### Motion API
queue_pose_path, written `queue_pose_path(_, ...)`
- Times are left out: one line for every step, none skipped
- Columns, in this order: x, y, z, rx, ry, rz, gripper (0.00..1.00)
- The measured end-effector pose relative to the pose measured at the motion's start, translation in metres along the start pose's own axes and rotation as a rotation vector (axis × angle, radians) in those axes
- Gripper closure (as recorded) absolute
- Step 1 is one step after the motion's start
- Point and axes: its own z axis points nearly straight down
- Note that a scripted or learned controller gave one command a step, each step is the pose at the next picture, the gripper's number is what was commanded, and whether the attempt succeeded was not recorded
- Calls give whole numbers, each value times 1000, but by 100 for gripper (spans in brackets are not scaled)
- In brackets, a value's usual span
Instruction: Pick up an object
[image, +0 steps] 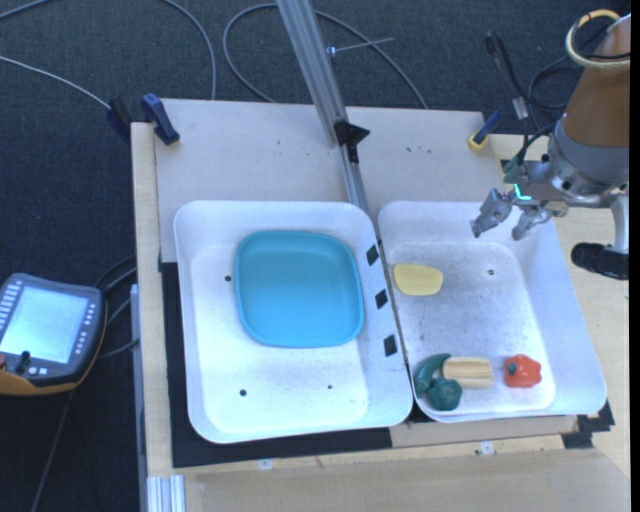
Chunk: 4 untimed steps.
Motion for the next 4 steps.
queue_pose_path(0, 0, 0, 0, 0, 0, 0)
queue_pose_path(-6, 7, 48, 4, 0, 0, 0)
queue_pose_path(-4, -4, 102, 5, 1, 0, 0)
queue_pose_path(-3, -5, 145, 4, 1, 0, 0)
